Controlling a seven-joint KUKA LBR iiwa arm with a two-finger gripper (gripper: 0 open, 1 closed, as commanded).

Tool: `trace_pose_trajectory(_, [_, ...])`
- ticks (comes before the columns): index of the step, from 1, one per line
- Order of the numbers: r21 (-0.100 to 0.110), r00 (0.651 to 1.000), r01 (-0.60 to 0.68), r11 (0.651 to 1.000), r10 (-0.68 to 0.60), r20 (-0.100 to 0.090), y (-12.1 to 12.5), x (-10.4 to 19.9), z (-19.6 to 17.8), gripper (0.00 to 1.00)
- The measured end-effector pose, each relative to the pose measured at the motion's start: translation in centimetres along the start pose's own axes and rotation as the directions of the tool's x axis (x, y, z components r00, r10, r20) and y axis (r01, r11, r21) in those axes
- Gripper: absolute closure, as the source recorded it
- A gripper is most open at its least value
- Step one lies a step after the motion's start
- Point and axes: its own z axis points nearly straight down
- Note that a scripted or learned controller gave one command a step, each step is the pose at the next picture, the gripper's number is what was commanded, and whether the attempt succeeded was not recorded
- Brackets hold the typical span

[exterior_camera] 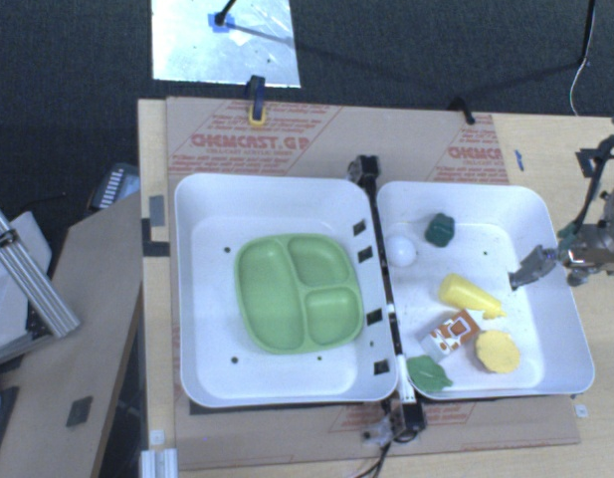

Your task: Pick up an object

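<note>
Two shallow white bins sat side by side on the bench. The left bin [202,267] held a green divided tray [297,292] with three compartments, lying flat near the bin's centre. The right bin [545,227] held six loose items. A dark green object [440,229] lay toward 12 o'clock in that bin; a white ball [401,252] rested at about 10 o'clock, close to the wall shared with the left bin. A yellow cone-like piece [471,295] lay tilted near the centre. Just below it, at 6 o'clock, stood an orange-and-white block [451,334], with a yellow round piece [498,352] just beside it toward 5 o'clock. A light green leaf-like item [428,372] lay at 7 o'clock in the bin's corner.

The gripper [530,265] entered from 3 o'clock over the right bin's edge, apart from every item; nothing lay between its fingers, and whether they were spread or closed could not be told.
</note>
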Motion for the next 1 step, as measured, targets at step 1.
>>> trace_pose_trajectory(1, [-0.010,1.000,0.003,1.000,-0.003,0.002,0.18,0.04,-0.48,0.00])
